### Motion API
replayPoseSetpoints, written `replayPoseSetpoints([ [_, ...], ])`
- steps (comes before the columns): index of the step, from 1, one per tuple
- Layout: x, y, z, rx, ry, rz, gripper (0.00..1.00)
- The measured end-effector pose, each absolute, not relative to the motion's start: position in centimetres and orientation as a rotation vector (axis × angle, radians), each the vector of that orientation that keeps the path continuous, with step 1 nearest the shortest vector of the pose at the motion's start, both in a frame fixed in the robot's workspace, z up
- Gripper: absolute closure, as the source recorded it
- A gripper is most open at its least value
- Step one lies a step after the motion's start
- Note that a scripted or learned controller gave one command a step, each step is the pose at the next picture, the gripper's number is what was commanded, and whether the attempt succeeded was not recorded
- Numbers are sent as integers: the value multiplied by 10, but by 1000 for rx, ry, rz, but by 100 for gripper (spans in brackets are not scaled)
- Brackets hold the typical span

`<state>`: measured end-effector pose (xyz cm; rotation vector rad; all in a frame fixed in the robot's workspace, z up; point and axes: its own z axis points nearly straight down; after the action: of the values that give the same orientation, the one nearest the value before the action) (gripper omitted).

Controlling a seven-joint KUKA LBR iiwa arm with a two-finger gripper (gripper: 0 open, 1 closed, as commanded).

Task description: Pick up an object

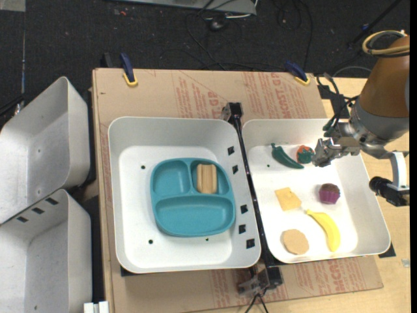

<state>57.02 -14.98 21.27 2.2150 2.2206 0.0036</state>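
The right bin [365, 175] holds a green pepper [287, 156], a small red tomato [304, 153], a purple piece [330, 193], a yellow cheese wedge [287, 199], a banana [326, 228] and a tan round cookie [296, 241]. My gripper [324, 154] hangs low at the bin's far side, just right of the tomato and close to it. Nothing shows between its fingers. The arm's grey body and orange band [384, 90] come in from the right above it.
The left bin [130, 142] carries a teal divided plate [193, 197] with a tan bread piece [206, 178] in its upper right compartment. A black divider [244, 175] runs between the bins. White bin walls [45, 149] stand off to the left.
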Motion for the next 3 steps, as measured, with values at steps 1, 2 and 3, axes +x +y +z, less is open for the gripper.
replayPoseSetpoints([
  [1, 560, -102, 226, 2214, 2230, 2, 100],
  [2, 556, -56, 228, 2215, 2230, 1, 100],
  [3, 549, 2, 235, 2213, 2233, 2, 100],
])
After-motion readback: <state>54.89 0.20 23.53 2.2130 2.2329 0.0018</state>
